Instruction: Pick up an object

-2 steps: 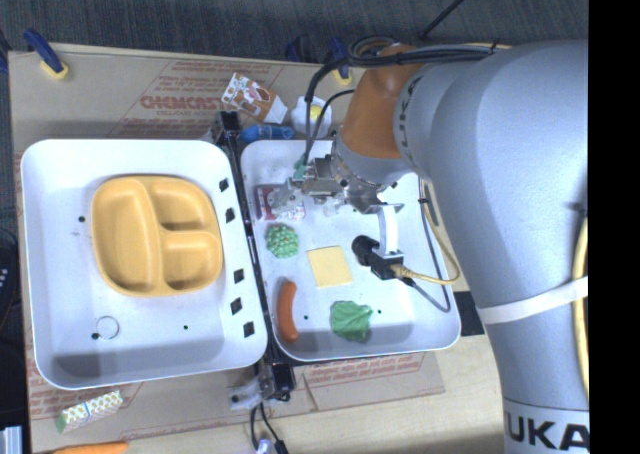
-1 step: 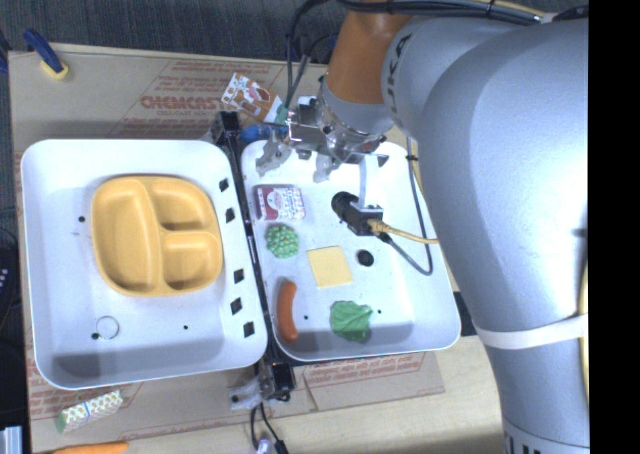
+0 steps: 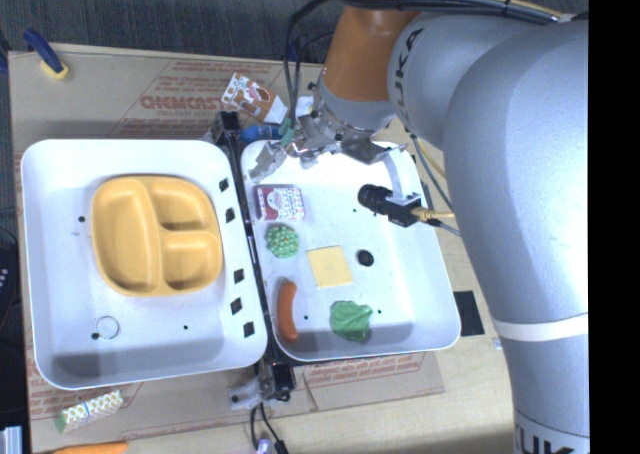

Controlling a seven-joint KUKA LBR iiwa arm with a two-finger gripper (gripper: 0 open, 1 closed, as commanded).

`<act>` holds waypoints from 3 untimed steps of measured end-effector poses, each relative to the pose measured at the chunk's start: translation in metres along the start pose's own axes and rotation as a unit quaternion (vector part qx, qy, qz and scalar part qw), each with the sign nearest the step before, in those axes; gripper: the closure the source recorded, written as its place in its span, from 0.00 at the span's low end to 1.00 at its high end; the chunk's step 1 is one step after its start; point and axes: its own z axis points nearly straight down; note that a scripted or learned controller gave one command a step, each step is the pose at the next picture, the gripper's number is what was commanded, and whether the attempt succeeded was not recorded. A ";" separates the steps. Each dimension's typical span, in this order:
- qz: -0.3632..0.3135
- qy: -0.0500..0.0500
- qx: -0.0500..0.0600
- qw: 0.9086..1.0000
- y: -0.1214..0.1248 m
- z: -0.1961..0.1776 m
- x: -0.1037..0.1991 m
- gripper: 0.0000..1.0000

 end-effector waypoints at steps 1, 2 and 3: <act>0.000 0.000 0.000 1.000 -0.017 0.000 0.001 0.00; 0.026 0.000 0.000 1.000 -0.040 0.095 -0.052 0.00; 0.250 0.002 0.001 0.968 -0.033 0.099 -0.051 0.00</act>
